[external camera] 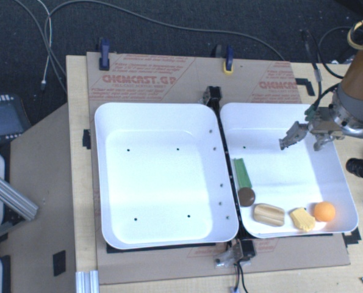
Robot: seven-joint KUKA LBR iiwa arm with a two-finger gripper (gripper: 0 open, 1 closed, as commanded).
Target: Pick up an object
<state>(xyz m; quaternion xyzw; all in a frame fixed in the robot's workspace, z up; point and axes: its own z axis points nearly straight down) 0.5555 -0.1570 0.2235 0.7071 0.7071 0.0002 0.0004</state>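
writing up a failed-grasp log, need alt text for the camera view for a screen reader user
A grey robot arm reaches in from the right, its gripper hovering open over the right bin, holding nothing. Along that bin's near edge lie a green stick, brown ball, tan block, yellow piece and orange ball.

We note a robotics lab bench: two white bins [163, 118] sit on a board [169, 78] held by blue clamps [104, 54], loose cables [28, 5] trail over dark carpet [169, 11], and aluminium framing [10, 197] stands at the view's left.
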